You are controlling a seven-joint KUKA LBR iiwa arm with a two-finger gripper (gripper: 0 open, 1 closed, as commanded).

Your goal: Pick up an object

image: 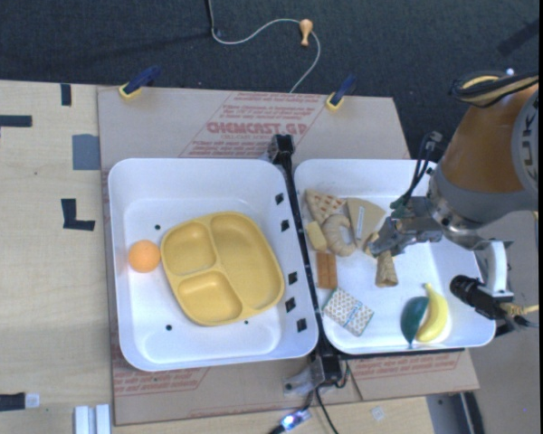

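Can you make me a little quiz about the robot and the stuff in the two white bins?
1. True or false: the orange ball lies in the same bin as the yellow tray.
2. Which bin is the gripper over: A left, B right?
3. Fill in: beside the banana lies a dark ____ object.

Key: 1 true. 2 B, the right bin. 3 green.

One fixed camera looks down at a slant from above the desk [36, 179], far enough to take in both white bins [127, 269] side by side.
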